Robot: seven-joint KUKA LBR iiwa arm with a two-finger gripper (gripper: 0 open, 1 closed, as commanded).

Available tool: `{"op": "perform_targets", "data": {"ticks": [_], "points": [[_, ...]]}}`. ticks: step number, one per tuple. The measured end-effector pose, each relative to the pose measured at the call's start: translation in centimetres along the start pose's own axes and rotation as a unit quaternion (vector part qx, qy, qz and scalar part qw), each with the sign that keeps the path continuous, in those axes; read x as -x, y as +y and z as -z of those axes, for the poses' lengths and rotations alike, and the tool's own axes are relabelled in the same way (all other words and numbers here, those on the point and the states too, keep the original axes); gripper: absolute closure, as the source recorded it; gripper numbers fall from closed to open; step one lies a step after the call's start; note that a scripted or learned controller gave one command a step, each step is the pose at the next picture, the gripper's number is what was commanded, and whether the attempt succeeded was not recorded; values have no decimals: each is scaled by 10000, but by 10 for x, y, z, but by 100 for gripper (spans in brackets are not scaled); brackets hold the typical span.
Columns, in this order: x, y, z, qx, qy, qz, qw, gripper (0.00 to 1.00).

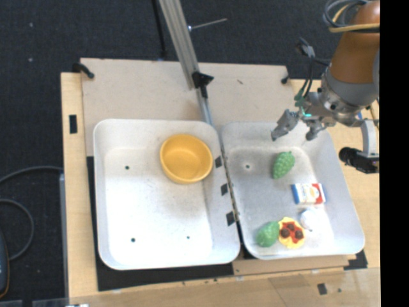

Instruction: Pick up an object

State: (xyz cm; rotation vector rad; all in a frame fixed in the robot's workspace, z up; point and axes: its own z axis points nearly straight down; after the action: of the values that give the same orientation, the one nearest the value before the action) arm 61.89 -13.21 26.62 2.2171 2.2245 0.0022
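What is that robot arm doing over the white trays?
The arm's pincer hangs open above the right bin, holding nothing. Just below it lies a bumpy green toy. Further down sit a small red, white and blue box, another green toy and a yellow-and-red toy. The left bin holds a yellow bowl.

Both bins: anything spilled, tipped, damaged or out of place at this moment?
Nothing stands out. The yellow bowl sits upright in the left bin; the green toy, small box and other pieces lie inside the right bin. The gripper, open, hangs above its far edge.
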Motion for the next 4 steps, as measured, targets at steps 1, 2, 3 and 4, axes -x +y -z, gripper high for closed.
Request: {"op": "perform_targets", "data": {"ticks": [1, 2, 3, 4], "points": [[3, 2, -42, -21, -17, -20, 10000, 0], [4, 3, -82, -9, -16, -25, 10000, 0], [9, 13, -134, 37, -26, -28, 10000, 0], [10, 14, -122, 59, -22, -41, 10000, 100]]}}
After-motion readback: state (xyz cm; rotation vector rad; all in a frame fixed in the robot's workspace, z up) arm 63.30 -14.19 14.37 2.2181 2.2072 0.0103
